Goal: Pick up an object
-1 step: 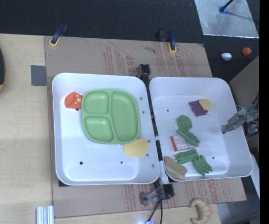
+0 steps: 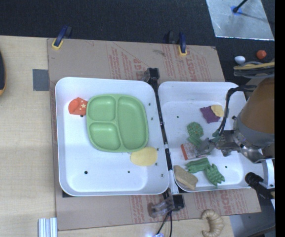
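Gripper (image 2: pixel 205 146) low in right bin (image 2: pixel 231 90), amid the toy pile near green toy (image 2: pixel 195 131) — can't tell if anything's grasped; divided plate (image 2: pixel 117 122) in left bin, 2 bins apart

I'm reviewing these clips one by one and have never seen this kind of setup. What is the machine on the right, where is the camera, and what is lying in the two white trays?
The picture comes from a single camera fixed above a bench, looking down at a slant. The grey and orange shape on the right is a robot arm reaching in; its job is to pick up an object. Its gripper is low in the right bin, among small items: a purple piece, a green round piece, a dark green piece, another green toy and a tan piece. Whether it has hold of anything is unclear from here. The left bin holds a green divided plate, a red item and a pale yellow item.
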